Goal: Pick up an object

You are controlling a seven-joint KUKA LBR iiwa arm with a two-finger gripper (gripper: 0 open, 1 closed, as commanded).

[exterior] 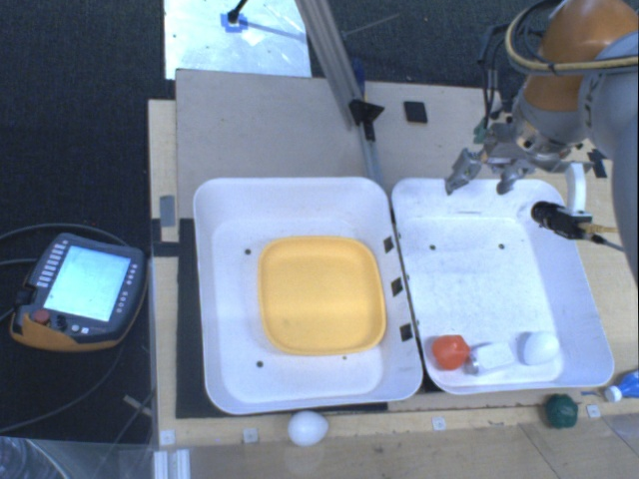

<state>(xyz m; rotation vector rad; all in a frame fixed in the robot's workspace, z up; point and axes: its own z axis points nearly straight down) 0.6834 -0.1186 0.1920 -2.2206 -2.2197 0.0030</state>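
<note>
My gripper (481, 180) hangs over the far edge of the right bin (499, 267), its two fingers spread apart and nothing between them. Along the near wall of that bin lie a red-orange object (448, 351), a small white and grey piece (490, 358) and a white ball (540, 347). All three lie well nearer the front than the gripper. A square yellow plate (321, 293) rests in the middle of the left bin (225, 267).
A white egg-shaped object (308, 427) and a dark green ball (560, 410) lie on the bench in front of the bins. A slanted metal pole (334, 48) rises behind the bins. A teach pendant (78, 289) sits at the far left.
</note>
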